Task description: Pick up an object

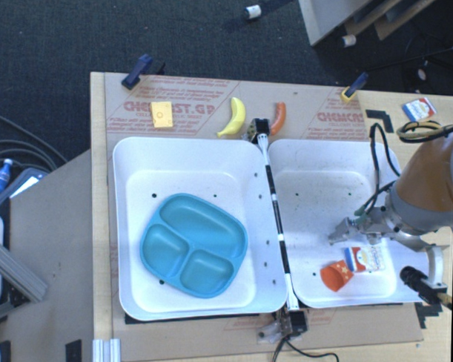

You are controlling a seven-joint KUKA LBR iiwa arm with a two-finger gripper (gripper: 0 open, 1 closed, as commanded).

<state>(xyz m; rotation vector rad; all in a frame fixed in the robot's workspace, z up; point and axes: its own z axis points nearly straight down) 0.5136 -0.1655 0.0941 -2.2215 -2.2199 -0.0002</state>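
just below claw (356, 234), red snack packet (352, 267), right bin (316, 172)

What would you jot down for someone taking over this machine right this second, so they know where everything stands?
Gripper: low inside the right bin, near its right side; whether its fingers are open or shut cannot be told, and nothing is seen between them.
Things: a red, white and blue packet and a red-orange piece lie on the right bin's floor, just in front of the gripper. A blue divided plate lies in the left bin.
Done: arm is down by the items.
Left: grasp one and lift it; no pick is confirmed yet.
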